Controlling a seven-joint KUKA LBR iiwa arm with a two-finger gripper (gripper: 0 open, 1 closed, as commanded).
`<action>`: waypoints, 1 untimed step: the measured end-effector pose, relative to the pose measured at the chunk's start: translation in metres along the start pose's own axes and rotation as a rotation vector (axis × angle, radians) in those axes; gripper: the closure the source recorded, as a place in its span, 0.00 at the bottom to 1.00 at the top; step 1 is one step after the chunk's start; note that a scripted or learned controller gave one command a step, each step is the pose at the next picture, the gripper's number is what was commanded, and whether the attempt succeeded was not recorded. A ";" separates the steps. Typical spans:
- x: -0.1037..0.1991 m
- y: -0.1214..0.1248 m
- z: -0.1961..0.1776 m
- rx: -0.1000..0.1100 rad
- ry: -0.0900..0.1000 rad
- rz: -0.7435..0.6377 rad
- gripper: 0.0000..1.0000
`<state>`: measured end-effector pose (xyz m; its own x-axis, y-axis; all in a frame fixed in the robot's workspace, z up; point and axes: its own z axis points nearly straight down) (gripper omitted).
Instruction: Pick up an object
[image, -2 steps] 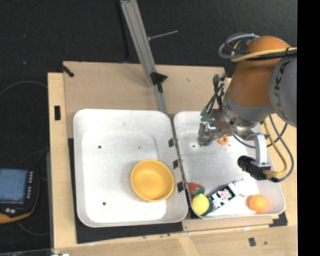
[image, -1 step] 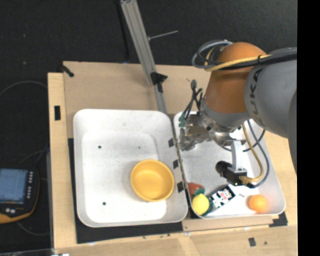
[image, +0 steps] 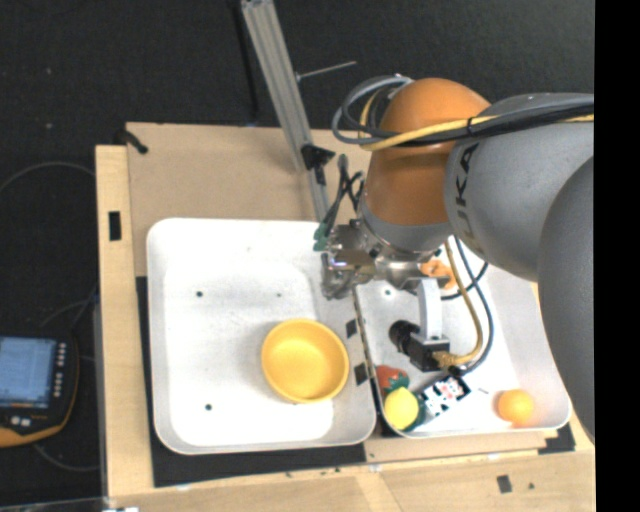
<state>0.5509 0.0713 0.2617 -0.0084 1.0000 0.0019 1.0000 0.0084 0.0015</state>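
Yellow bowl (image: 305, 360) sits at 7 o'clock of gripper (image: 338, 270), apart. Nothing seen lifted; grip state can't tell; pick prob. still pending.

Very little can be read here. On the grey arm (image: 520, 190), just right of the orange band (image: 425, 150), dark letters run down the casing; they look like part of a maker's name, with a "K" and perhaps a "U" showing, but the rest is turned out of view. A small handheld screen (image: 30, 385) lies off the bench's left edge, lit blue, its contents too small to make out. In the right bin, near its front edge, a small card-like piece (image: 445, 392) bears red and black marks, too tiny to read.
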 end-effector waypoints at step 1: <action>-0.003 0.000 0.000 0.001 -0.001 0.006 0.00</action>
